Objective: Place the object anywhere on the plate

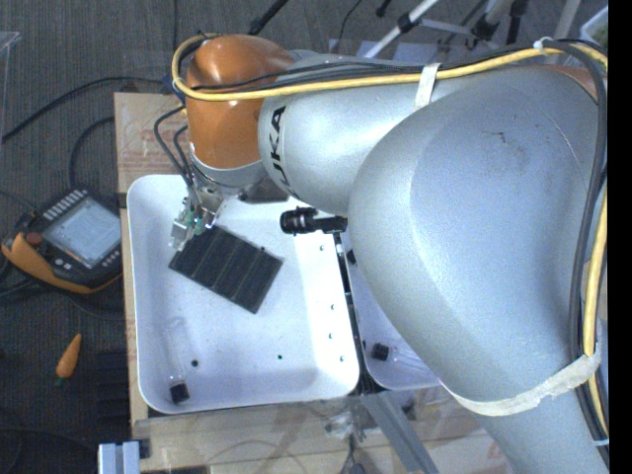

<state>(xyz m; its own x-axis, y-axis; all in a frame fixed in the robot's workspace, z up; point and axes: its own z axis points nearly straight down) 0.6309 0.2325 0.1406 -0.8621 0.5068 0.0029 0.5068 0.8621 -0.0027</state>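
A black ribbed plate [227, 269] lies flat in the left white bin [148, 294], a little above its middle. My gripper [193, 220] hangs below the orange wrist band [232, 97], right over the plate's upper left corner. A small greenish bit shows at the gripper's tip, and I cannot tell whether it is held. A small black block [179, 393] sits in the left bin's near left corner. The large grey arm [474, 225] covers most of the right bin.
Another small black piece [378, 351] lies in the visible strip of the right bin [395, 368]. A faint clear item [176, 336] rests near the left bin's left wall. A teach pendant [77, 237] and an orange tool [66, 355] lie off the bench at left.
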